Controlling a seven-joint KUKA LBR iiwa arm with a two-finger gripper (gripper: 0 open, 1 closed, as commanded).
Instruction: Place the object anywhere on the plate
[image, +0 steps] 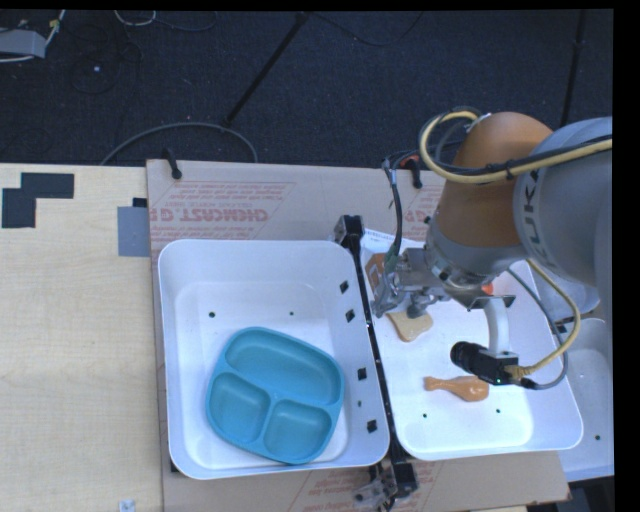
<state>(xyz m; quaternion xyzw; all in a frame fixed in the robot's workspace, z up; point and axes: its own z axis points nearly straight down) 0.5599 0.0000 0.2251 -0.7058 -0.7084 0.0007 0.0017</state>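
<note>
**While nothing is lifted yet, the pick is the whole story**

As we sweep in from the left, the pale counter (70, 350) gives way to the left bin (190, 270). There lies the blue plate (275, 395), three compartments, flat on the bin floor, nothing on it. Cross into the right bin (500, 430) and here's the action. The end effector (405, 295) hangs low in that bin's upper left corner, directly over a tan flat piece (412, 326) that looks like a slice of toy bread. Wide or narrow? I cannot tell, the wrist hides it from this angle, so I won't say it grips anything. The tan flat piece seems to lie on the bin floor, its lower edge poking out beneath the tool. Further right, apart from it, an orange-tan drumstick-shaped piece (458, 388) lies flat and alone. The grey arm (560, 190) reaches in from the far right.

My read: this is the grasp stage, with the tan flat piece the likely target, since the tool sits right above it. The task looks barely begun.

The next move calls for a firm close on that thin piece, then a straight lift high enough to clear the bin walls. After that comes a carry leftward over the plate and a release anywhere on the blue. A flat thing low on the floor gives little to grip, and it could well slip.
</note>
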